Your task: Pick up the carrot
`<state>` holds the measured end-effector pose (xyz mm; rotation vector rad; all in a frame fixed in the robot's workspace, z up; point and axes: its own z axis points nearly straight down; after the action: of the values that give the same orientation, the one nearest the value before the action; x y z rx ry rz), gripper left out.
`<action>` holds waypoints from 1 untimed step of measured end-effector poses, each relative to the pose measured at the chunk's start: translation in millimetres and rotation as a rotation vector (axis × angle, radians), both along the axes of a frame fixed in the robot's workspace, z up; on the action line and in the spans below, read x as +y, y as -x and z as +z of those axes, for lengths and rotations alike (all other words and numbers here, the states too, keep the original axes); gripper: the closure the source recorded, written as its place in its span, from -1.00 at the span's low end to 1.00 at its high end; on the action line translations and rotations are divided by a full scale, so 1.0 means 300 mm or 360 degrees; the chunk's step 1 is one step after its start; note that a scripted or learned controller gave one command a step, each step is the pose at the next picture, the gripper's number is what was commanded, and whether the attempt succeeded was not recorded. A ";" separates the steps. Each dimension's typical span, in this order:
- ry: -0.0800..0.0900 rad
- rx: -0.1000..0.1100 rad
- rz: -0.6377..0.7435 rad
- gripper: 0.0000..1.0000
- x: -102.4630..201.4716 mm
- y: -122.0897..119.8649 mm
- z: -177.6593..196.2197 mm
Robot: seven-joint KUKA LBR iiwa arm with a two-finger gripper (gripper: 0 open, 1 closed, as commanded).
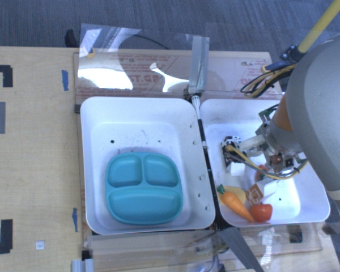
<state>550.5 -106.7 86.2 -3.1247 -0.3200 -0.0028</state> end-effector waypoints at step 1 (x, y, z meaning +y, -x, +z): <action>0.0000 -0.0001 0.0006 1.00 0.002 -0.003 0.037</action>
<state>551.2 -106.2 97.3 -3.1240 -0.3255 -0.0036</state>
